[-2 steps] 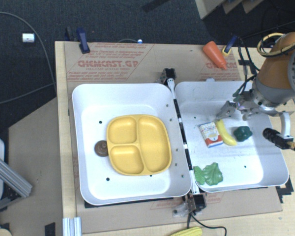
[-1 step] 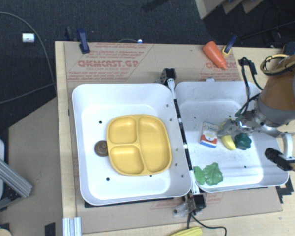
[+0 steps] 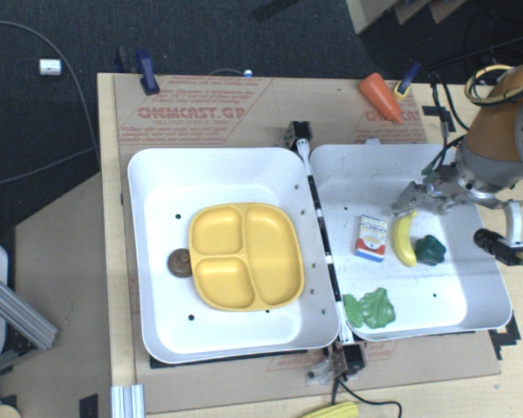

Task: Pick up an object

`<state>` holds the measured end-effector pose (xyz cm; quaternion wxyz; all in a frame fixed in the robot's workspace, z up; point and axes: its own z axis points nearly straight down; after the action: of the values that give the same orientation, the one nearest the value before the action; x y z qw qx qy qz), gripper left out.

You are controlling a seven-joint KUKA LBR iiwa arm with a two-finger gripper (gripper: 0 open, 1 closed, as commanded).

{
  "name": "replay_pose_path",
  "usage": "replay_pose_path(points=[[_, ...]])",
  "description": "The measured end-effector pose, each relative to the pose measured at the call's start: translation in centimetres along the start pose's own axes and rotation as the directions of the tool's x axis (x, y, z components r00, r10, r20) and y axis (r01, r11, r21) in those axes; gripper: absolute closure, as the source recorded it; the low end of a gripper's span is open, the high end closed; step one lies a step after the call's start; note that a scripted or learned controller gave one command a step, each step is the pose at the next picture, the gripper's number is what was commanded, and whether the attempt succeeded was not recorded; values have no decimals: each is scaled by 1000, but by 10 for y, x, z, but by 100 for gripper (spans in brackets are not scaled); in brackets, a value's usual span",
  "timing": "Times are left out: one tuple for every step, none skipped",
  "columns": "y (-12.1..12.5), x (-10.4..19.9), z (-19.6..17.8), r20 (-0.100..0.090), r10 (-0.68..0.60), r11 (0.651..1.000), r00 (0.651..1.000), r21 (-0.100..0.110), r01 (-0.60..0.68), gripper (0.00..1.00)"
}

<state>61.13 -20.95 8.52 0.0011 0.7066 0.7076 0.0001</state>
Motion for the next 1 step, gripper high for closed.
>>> replay_pose_path(points=[[-41,51,1,-3,0,1000,1000,3,0,0]])
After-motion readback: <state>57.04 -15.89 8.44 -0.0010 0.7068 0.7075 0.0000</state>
